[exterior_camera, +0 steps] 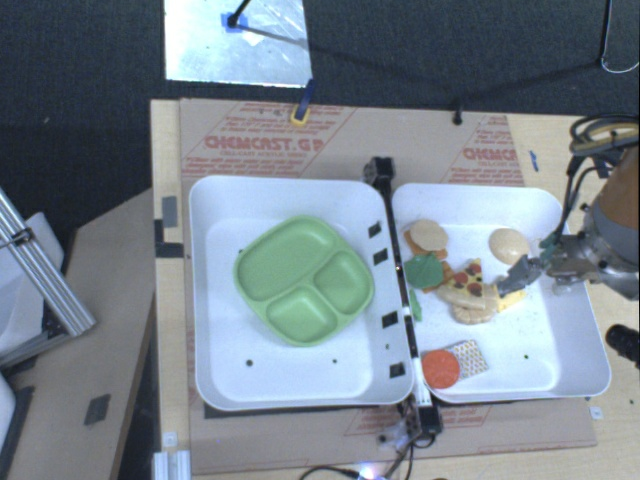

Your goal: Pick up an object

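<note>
Two shallow white bins (300, 193) looked like smooth moulded plastic with a soft sheen, and the pale green divided plate (304, 280) in the left one appeared to be matt plastic. They sat on brown protective paper (270, 138) printed in red lettering over a pale wood-toned bench (110, 268), against dark, rough-textured carpet (80, 68). A crinkled, reflective sheet (238, 28) like foil or film lay on the carpet, while ribbed bare-metal rails (35, 268) gleamed at the left edge.
</note>
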Controlling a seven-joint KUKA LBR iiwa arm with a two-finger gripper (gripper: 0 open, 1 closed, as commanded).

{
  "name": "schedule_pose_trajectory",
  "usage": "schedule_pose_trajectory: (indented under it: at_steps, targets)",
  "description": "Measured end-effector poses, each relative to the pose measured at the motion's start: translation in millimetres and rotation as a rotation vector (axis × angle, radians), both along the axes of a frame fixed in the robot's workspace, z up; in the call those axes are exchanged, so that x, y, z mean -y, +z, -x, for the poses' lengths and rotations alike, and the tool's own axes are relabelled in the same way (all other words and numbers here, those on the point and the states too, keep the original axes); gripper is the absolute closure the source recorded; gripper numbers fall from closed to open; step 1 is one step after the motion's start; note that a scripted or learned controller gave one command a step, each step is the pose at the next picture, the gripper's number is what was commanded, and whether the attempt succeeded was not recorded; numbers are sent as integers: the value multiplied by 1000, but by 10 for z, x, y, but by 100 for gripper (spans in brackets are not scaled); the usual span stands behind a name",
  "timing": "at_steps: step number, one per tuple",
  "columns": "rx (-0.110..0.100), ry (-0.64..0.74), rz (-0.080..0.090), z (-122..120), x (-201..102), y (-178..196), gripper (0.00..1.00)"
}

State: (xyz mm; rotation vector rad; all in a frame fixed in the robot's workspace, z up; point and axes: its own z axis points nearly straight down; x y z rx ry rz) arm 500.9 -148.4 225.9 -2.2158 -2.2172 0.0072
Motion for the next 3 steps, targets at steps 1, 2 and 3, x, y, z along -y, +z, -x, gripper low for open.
schedule_pose_trajectory:
  at_steps: [1,2,3]
  targets:
    - [9,3,2,-17,-7,51,0]
    - [11,1,2,-24,24,-329,0]
    - [11,1,2,-29,16,-683,0]
